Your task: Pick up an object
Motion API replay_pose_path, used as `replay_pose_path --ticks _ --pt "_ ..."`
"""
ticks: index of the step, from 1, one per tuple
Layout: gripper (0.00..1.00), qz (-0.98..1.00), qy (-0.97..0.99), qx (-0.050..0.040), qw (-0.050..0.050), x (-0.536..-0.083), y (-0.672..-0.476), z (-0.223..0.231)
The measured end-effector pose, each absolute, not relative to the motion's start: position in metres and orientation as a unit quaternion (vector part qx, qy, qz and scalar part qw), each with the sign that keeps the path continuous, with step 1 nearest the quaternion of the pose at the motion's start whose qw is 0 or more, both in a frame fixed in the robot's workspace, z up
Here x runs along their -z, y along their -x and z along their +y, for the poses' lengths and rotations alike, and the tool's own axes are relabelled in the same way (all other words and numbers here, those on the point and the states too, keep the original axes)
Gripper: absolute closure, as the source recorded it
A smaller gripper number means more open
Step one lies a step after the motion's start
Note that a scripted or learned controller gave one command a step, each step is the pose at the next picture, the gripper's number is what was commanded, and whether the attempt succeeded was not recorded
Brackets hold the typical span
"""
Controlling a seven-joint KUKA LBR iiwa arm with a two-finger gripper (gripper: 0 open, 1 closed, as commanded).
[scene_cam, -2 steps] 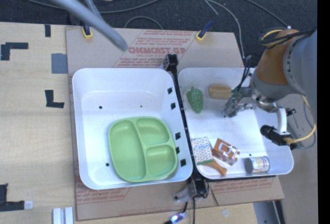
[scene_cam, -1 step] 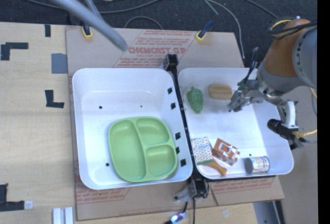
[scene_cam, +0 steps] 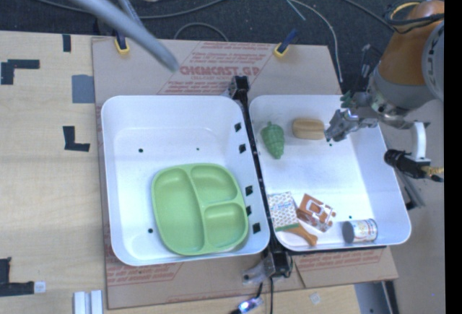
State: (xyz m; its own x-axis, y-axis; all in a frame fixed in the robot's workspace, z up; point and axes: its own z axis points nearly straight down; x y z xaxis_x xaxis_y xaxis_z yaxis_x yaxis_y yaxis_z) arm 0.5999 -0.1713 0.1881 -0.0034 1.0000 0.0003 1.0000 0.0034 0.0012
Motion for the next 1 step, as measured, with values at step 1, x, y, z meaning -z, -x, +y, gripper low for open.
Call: replay_pose_path --ticks 1 --pt "1.0 0.708 -0.706 -0.0005 0.001 -0.2351 -0.6012 -0.1704"
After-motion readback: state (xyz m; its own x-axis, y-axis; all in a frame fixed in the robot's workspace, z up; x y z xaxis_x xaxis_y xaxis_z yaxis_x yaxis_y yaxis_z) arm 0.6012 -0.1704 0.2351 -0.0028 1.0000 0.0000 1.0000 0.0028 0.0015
